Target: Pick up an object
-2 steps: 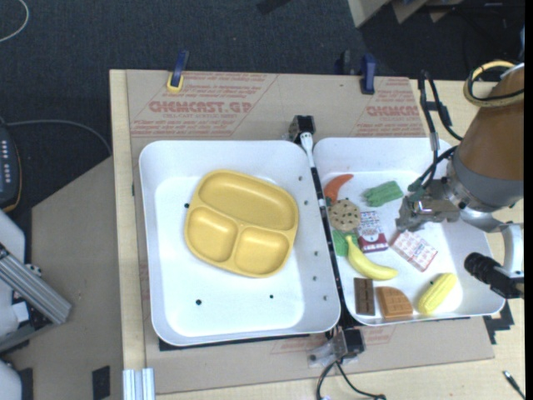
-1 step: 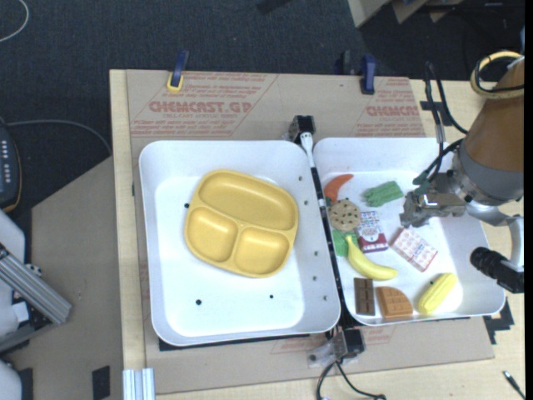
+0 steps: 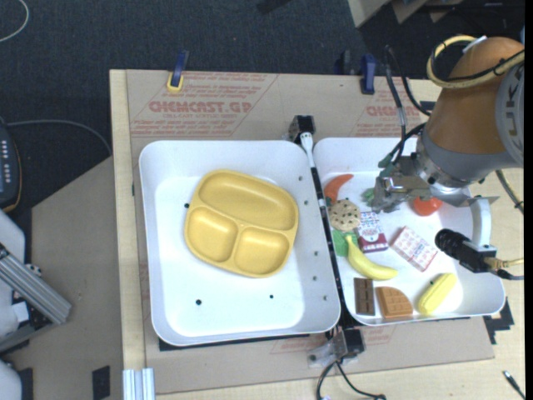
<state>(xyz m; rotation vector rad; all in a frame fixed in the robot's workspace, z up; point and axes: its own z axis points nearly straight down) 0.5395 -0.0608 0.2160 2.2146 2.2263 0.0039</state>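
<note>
The right bin (image 3: 491, 300) holds several toy foods. Among them are a chocolate-chip cookie (image 3: 343, 215), a banana (image 3: 368, 262), an orange piece (image 3: 336, 186), a red piece (image 3: 427, 206), a pink-and-white box (image 3: 414, 248), a small dark-red packet (image 3: 371, 232), a yellow lemon-like piece (image 3: 437, 293), a toast slice (image 3: 395, 302) and a brown bar (image 3: 363, 294). My gripper (image 3: 388, 192) hangs low over the upper middle of this bin, just right of the cookie and above the small packet. The wrist body hides what is directly beneath it.
The left bin (image 3: 166, 248) carries a yellow three-compartment plate (image 3: 241, 222). A black divider rail (image 3: 321, 223) runs between the bins. A black cylinder (image 3: 460, 249) on a white bracket sticks out over the right bin's right side. Clamps (image 3: 176, 80) sit at the bench's far edge.
</note>
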